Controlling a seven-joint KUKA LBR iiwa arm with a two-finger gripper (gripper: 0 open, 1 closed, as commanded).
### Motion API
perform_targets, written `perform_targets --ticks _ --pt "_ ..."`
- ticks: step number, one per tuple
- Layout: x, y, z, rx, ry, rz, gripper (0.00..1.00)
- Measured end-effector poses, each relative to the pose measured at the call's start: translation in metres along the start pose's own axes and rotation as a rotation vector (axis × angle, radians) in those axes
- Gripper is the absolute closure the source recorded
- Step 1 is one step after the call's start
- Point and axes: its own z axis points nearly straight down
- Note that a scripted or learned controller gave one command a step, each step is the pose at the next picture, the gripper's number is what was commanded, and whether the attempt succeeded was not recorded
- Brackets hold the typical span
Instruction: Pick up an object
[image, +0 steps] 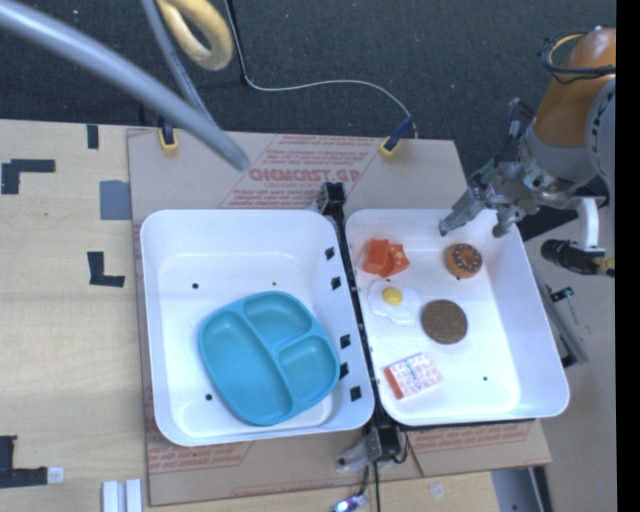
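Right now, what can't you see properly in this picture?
- The robot's hand: small and blurry at the right bin's top edge, so its grip is unclear.
- The arm: cut off by the picture's right edge.
- The little box: its print is too small to read.
- The cardboard sheet: both bins cover most of it.

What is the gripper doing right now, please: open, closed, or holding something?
Gripper: open, holding nothing, above the right bin's far edge, near the donut.
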Motion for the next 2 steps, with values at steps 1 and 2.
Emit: perform_targets --ticks 1,2 --pt "0.0 0.003 -0.008 -0.013 -0.003 -0.003 0.0" --pt "0.005 0.009 0.039 -0.009 -0.003 -0.004 0.0"
